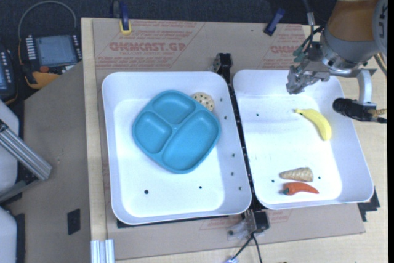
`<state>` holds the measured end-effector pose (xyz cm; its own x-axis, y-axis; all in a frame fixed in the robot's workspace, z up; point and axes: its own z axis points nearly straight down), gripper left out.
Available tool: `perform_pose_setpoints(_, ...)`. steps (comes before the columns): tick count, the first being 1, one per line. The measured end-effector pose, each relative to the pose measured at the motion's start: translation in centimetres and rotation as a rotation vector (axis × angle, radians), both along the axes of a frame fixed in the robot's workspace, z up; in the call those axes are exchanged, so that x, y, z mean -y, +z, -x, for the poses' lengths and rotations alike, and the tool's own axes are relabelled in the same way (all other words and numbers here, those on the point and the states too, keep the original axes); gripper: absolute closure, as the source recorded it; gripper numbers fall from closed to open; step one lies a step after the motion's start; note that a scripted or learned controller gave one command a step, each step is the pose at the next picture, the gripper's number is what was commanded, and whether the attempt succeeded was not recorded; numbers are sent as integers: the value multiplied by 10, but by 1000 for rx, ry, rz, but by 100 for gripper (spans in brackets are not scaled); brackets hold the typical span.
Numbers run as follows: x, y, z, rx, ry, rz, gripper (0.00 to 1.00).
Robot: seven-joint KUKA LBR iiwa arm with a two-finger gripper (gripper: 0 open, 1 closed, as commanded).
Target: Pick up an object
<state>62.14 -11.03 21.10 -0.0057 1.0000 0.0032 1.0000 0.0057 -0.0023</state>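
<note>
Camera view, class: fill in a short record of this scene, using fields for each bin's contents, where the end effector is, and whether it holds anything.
left bin: blue divided plate; a round cookie partly hidden behind the plate's far edge
right bin: banana; beige root-shaped item; red chili pepper just in front of it
end effector: above the right bin's far edge, left of and beyond the banana
held item: none seen between the fingers
</note>
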Motion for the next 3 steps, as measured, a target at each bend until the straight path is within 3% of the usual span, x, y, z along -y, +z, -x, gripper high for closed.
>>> perform_pose_setpoints(2,-97,19,28,1,0,0,100)
perform_pose_setpoints(3,-153,10,50,-2,0,0,100)
